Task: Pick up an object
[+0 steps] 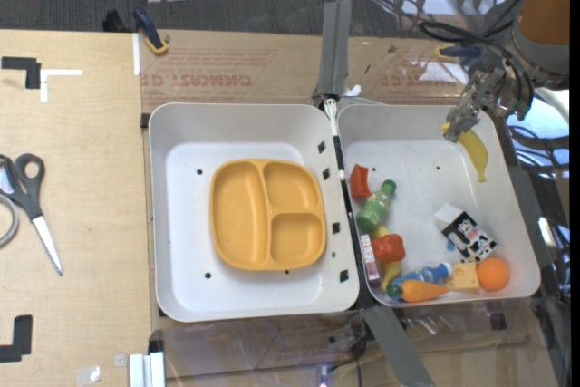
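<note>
While the claw [460, 120] hung over the far right corner of the right bin [426, 107], a banana [475, 155] lay directly under it, its upper end touching or just beneath the claw tip. Too blurred and cluttered by cables to say more: cannot tell whether the claw was apart, together or clamped on the banana.

Other candidates sat well below and left of the claw: a black-and-white carton [465, 232], an orange ball [492, 274] and a green bottle [376, 205]. Far left of the claw, a yellow divided plate [268, 215] lay in the left bin [168, 195].

Risks, as judgement:
- The banana lay close to the bin's right wall, so a closing claw could scrape the wall or push the fruit against it.
- A grip on only the curved end could let the banana swing or slip out on lifting.
- A smooth peel would worsen the slip.
</note>
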Controlling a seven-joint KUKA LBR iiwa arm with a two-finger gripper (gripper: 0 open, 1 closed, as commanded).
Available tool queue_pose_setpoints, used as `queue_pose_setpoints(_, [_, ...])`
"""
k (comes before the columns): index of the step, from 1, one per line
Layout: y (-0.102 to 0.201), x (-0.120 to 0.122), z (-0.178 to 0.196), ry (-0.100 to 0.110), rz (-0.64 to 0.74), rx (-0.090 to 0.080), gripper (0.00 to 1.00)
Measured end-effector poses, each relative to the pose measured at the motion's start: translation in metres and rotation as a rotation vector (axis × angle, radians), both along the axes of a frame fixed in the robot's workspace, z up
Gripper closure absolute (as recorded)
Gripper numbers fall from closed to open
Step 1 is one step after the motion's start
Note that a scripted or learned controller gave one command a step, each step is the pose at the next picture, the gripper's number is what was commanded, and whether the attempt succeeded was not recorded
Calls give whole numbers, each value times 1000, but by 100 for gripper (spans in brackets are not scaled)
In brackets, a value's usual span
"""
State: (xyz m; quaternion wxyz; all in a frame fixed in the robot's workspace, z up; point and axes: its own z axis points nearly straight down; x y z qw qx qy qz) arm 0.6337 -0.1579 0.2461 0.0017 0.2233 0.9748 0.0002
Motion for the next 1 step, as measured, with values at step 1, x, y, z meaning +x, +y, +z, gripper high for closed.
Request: queue_pose_setpoints(1, [51,-5,38,0,-126,0,100])
